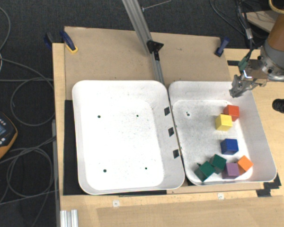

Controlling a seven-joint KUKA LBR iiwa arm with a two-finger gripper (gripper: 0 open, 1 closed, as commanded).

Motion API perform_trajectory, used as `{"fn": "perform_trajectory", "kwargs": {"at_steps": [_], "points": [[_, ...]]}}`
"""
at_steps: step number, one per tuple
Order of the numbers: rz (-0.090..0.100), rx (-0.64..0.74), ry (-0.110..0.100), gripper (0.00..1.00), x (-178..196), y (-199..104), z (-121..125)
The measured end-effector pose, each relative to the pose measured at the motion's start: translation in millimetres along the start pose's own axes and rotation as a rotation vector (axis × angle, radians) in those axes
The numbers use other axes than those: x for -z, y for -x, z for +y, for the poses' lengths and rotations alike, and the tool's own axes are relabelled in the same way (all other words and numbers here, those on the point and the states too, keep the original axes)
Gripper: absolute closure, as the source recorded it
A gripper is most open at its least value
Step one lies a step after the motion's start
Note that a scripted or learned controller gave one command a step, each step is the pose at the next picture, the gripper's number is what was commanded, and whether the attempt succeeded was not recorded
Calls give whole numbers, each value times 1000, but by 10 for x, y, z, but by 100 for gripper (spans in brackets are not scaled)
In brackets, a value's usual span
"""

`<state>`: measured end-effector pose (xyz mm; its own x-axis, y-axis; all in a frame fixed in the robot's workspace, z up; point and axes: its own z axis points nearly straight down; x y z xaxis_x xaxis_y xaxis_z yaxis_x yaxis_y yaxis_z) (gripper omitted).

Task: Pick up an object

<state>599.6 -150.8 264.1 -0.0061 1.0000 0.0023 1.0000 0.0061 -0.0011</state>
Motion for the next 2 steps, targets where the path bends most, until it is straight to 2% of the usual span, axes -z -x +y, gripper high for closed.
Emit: {"fn": "perform_trajectory", "kwargs": {"at_steps": [2], "points": [[1,2,-1,100,-59,-1205,-187]]}}
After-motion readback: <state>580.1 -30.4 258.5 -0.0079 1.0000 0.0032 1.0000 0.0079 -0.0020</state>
